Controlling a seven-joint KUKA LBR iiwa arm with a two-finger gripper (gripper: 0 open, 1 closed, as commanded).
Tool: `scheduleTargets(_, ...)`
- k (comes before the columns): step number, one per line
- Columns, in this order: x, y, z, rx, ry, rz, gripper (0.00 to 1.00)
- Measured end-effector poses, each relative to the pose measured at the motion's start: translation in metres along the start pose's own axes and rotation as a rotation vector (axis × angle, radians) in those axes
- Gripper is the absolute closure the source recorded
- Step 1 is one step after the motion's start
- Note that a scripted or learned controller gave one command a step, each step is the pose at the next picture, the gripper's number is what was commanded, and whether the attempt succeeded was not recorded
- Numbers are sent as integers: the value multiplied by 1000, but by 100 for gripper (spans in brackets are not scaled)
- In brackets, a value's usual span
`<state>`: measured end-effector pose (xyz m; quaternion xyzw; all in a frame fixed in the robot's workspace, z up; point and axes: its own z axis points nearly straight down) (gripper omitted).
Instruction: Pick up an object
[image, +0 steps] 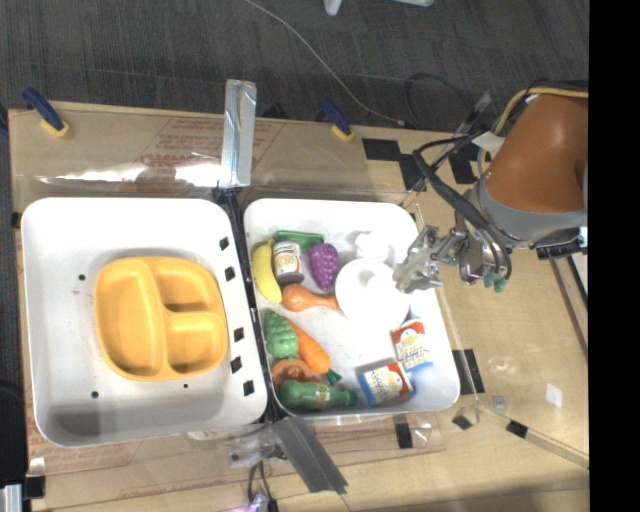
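Where the fingers (418, 268) hang over the right bin's (432, 345) edge, blur hides their state; clear film covers the tan surface (520, 350) around them.

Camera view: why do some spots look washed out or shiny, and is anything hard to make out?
Camera view: glare streaks the clear plastic strip behind the left bin; the white plate blends into the bright right bin, edges faint; the gripper looks soft and small; the yellow tray reads sharply.
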<state>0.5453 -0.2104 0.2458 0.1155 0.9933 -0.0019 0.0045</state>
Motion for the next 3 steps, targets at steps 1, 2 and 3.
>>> scheduleTargets(1, 67, -16, 59, 0, 14, 377, 100)
scheduleTargets(2, 80, 44, 68, 0, 14, 672, 100)
scheduleTargets(3, 80, 44, 68, 1, 14, 673, 0)
